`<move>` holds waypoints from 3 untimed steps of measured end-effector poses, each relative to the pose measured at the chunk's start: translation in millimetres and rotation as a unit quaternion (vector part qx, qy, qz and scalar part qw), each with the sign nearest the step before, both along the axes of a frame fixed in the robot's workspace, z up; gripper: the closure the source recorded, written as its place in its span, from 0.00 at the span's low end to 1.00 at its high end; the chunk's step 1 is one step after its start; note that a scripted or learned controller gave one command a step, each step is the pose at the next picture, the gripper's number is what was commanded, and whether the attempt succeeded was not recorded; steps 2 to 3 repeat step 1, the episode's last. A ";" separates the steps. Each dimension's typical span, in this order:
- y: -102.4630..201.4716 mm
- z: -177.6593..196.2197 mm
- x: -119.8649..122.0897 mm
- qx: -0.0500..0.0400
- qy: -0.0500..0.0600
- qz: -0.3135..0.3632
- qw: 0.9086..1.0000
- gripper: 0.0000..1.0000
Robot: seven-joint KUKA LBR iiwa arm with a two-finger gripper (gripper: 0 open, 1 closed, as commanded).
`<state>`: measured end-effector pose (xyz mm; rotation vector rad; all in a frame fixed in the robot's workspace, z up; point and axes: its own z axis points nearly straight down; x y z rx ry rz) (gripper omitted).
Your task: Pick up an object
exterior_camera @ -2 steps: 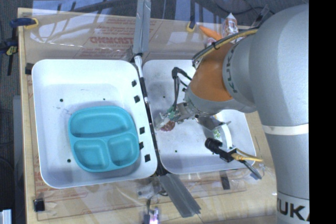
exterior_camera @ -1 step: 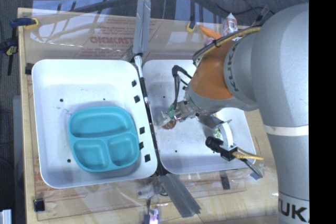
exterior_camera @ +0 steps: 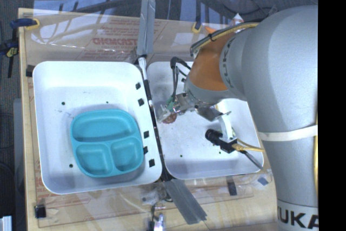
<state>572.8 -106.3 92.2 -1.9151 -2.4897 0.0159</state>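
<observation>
My gripper (exterior_camera: 168,108) is down in the right bin (exterior_camera: 184,167), approx at a small reddish-brown object (exterior_camera: 168,118) by the left wall; can't tell grip state. Reach step, I judge; next: confirm a pinch, lift straight up.

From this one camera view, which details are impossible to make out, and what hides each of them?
- Gripper, camera view: small and blurred against the right white bin; its finger state is unreadable.
- Small reddish-brown object by the gripper: too small and blurry to identify or judge contact.
- Right bin's far right part: covered by the grey arm.
- Divided teal plastic tray in the left bin: shows clearly.
</observation>
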 end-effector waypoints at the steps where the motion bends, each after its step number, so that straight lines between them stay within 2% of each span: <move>1: -1.7 -0.6 27.3 0.002 -0.001 0.012 1.000 1.00; 3: -1.7 -0.6 27.3 0.002 -0.001 0.012 1.000 1.00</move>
